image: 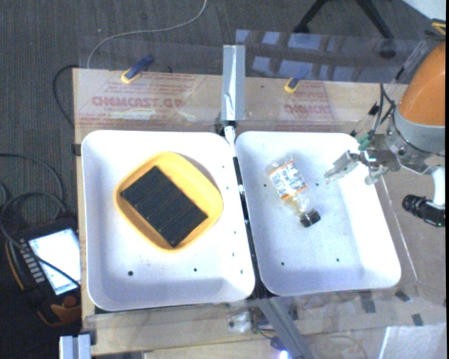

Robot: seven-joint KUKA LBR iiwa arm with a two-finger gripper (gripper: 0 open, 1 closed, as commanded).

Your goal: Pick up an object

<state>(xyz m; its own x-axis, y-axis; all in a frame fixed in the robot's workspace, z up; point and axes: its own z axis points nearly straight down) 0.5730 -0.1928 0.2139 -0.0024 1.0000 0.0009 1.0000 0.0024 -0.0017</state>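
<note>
- A small clear bottle [292, 191] with a dark cap lies on its side in the right bin [374, 271], a little toward 10 o'clock from the bin's middle, cap pointing to about 5 o'clock.
- White floor lies bare all round the bottle; the widest open stretch runs toward 5 and 6 o'clock, and the nearest wall is the left 1, at 9 o'clock.
- Its label is white with orange and dark print, too small to read.
- The gripper [344, 164] hangs over the right bin at about 2 o'clock from the bottle, apart from it, near the bin's right rim. 1 pale finger [338, 169] points toward 8 o'clock; nothing sits in the claw, and I cannot tell whether it is released or clenched.
- The arm [423, 103], grey with an orange band, comes in from 3 o'clock over the right rim.
- In the left bin [105, 275], a yellow dish [198, 174] holding a dark square pad [165, 206] sits near the middle, with bare floor round it, widest toward 6 o'clock.
- The board [157, 99] behind the bins, at 12 o'clock, carries faint red lettering that I cannot read with certainty.
</note>
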